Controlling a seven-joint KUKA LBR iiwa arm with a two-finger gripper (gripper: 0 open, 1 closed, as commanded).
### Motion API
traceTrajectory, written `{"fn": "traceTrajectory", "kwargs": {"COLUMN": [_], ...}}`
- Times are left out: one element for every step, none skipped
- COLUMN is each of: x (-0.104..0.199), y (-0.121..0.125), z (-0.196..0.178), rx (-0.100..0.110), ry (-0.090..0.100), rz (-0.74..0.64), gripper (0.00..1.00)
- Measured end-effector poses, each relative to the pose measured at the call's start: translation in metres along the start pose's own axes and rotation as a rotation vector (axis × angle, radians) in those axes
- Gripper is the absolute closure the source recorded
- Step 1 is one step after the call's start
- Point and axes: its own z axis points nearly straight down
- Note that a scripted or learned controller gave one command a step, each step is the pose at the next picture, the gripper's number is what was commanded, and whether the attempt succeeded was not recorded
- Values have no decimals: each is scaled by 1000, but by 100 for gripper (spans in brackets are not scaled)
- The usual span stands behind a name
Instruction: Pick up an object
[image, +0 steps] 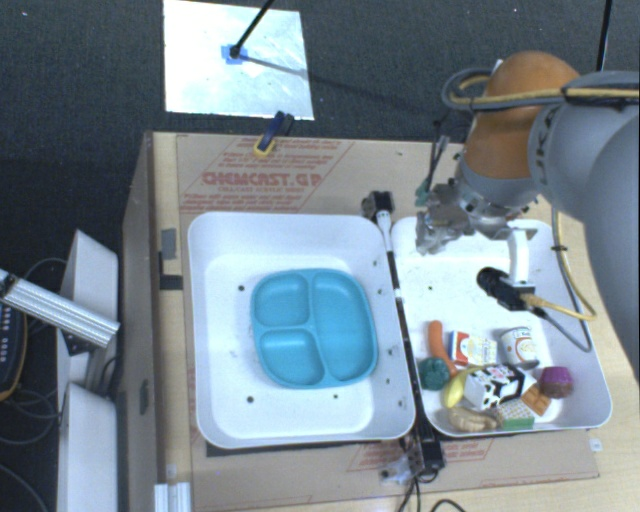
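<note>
Gripper (437, 232): over right bin (590, 372) far-left corner; open or shut, cannot tell. Candidate item: carrot (437, 340), toward bin's near side from gripper, long axis running far-to-near. Toy clutter just beside carrot, nearer bin's front wall.

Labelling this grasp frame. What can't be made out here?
- Gripper: finger state unreadable in the camera view, too small and blurred against the wrist.
- Toy pile in the right bin: pieces overlap, so several cannot be identified.
- Arm: cut off by the right edge.
</note>
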Motion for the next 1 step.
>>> {"fn": "traceTrajectory", "kwargs": {"x": [1], "y": [1], "z": [-11], "rx": [-2], "ry": [1], "rz": [-2], "gripper": [100]}}
